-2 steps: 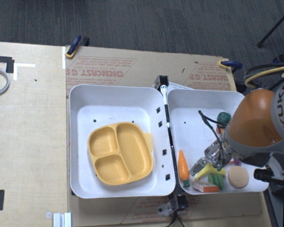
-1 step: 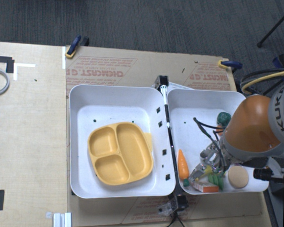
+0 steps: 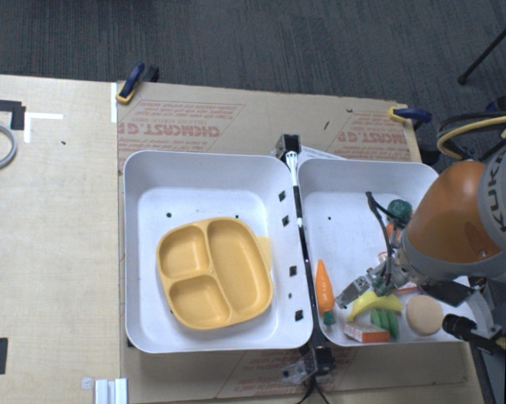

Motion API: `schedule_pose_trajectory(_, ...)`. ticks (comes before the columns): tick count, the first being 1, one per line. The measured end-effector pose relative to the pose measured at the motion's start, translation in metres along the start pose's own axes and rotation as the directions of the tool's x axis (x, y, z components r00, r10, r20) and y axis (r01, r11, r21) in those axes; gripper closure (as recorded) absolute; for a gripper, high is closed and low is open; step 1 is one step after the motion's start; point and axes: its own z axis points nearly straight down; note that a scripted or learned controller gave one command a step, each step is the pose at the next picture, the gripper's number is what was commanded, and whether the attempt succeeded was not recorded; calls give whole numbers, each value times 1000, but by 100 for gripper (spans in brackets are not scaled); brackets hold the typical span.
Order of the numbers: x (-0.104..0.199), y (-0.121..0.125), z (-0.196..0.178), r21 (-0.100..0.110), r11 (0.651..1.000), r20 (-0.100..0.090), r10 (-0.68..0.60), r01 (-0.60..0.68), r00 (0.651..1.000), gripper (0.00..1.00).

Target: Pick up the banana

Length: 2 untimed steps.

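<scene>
Banana (image 3: pixel 372 304) lying in right bin (image 3: pixel 346 180), just at six o'clock of gripper (image 3: pixel 368 284); touching or not, cannot tell. Jaw state: cannot tell.

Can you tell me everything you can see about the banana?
The banana is small, yellow and looks like smooth plastic. It lies on its side near the front of the right bin, slanting up toward the right. The end effector sits right over its upper part, hiding some of it. A green toy lies against its lower edge, the carrot is to its left, and a tan round thing is to its right.
</scene>
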Motion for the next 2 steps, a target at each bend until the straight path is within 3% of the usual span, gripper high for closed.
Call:
schedule_pose_trajectory(1, -1, 1, -10, -2, 1000, 2, 0, 0, 1000, 100)
schedule_pose_trajectory(2, -1, 1, -10, -2, 1000, 2, 0, 0, 1000, 0)
